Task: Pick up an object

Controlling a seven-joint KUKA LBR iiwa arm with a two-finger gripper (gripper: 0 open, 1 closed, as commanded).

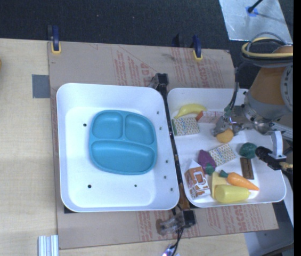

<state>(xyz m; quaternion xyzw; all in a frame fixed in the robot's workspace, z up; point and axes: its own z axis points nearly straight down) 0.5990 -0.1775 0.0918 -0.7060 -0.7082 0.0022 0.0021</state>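
My gripper (224, 126) hangs low over the right bin (265, 196), near its upper middle. A small yellow-orange round piece (225, 137) lies directly under its tip, touching or nearly touching it. Around it lie a yellow banana (191, 110), a checked packet (185, 126), a purple eggplant (206, 158), a second checked packet (222, 153), a dark green piece (247, 150), a brown bar (247, 168), a carrot (241, 180), a yellow block (229, 192) and an orange-and-white box (195, 181).
The left bin (70, 191) holds a blue divided plate (122, 142). The arm's grey and orange body (270, 89) covers the right bin's upper right corner. A black clip (161, 81) sits where the two bins meet.
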